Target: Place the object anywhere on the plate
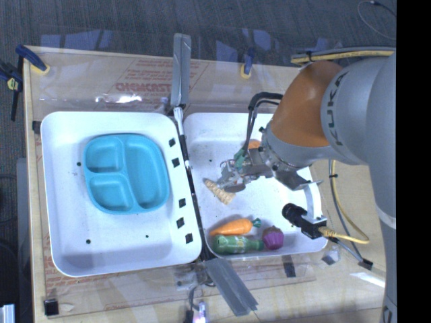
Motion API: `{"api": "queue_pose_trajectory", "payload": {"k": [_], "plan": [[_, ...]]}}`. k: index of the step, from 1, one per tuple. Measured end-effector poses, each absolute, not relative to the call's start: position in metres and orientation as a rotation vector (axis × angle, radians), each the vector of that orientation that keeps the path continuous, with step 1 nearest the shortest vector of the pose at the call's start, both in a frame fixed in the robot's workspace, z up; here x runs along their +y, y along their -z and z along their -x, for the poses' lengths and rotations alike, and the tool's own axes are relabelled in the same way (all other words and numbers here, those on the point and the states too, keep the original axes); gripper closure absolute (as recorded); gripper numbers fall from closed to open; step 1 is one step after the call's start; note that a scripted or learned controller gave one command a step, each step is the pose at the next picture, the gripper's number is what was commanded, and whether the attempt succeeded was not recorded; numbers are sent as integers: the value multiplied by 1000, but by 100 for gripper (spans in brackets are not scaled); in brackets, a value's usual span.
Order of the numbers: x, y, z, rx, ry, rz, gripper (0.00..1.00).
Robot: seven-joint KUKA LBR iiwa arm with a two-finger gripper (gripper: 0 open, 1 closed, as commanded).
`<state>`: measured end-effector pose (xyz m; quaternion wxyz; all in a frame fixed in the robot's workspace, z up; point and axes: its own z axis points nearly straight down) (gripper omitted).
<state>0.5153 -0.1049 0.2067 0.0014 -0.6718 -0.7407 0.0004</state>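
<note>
A blue plate [124, 171] with three compartments lies in the left bin [60, 241]. My gripper [231, 178] hangs low in the right bin [202, 130], near its middle, just above a tan, ribbed cone-shaped item [218, 190]. The cone lies on the bin floor under the fingertips; whether it is touched I cannot make out. An orange carrot [231, 227], a green item [237, 245] and a purple item [273, 237] lie along the right bin's front wall. A small orange piece [253, 143] peeks out behind the wrist.
A grey divider strip [180, 73] runs between the two bins, with black clips along the left bin's right wall. The arm's orange band and grey body [337, 113] cover the right bin's far right. Cables trail at the right.
</note>
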Motion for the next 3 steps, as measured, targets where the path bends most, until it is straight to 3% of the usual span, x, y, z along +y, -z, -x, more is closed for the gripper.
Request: {"api": "queue_pose_trajectory", "payload": {"k": [2, 3], "plan": [[21, -191, -561, -2473, -3, 1933, 100], [21, -191, -561, -2473, -3, 1933, 0]]}}
